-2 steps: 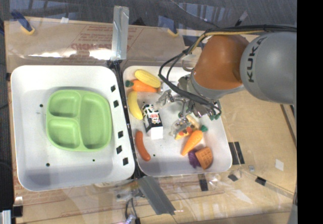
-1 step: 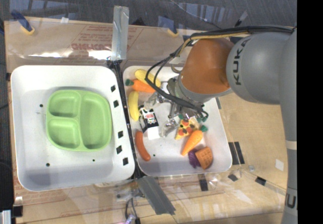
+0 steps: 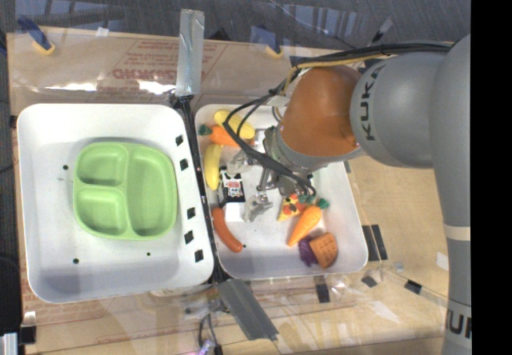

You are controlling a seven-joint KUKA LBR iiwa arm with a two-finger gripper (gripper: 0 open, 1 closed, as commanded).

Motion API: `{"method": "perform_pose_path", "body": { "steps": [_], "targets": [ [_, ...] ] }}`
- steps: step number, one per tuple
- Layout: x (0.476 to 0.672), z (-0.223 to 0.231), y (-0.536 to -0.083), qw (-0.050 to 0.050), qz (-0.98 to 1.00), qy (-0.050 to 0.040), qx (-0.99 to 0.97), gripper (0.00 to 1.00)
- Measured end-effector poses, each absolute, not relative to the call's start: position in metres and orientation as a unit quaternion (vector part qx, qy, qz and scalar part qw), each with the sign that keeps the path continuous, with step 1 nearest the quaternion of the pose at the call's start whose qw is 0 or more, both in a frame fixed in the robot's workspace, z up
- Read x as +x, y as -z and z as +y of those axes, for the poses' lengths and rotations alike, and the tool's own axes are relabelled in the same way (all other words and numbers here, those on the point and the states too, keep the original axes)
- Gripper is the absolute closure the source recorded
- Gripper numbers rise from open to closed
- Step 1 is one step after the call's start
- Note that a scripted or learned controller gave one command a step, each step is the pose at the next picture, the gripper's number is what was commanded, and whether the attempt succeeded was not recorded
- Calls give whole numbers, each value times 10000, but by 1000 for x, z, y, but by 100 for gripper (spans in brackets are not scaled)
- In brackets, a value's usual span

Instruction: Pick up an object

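My gripper hangs low over the middle of the right bin, under the orange wrist band. Toy food lies around it. A small black, white and red item sits just to its left, and a multicoloured piece just to its right. A yellow banana lies along the bin's left wall, with an orange-red sausage below it. An orange carrot and a brown and purple piece lie toward the front right. Nothing shows in the gripper's grasp.
A green divided plate lies in the left bin. A yellow piece and another orange piece sit at the right bin's back left corner. The arm's bulk covers the bin's back right part.
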State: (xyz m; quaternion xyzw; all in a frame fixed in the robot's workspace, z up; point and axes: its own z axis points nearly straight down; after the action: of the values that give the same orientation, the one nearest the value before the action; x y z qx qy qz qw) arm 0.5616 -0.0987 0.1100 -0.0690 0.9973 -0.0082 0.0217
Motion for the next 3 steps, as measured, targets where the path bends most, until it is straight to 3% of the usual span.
{"method": "perform_pose_path", "body": {
  "steps": [1, 2, 3],
  "targets": [
    [568, -111, -112, 186, 9867, 47, -1615, 0],
    [574, -98, -109, 185, 9843, 91, -1750, 0],
    [579, -132, -122, 62, 9615, 26, -2748, 0]
  ]
}}
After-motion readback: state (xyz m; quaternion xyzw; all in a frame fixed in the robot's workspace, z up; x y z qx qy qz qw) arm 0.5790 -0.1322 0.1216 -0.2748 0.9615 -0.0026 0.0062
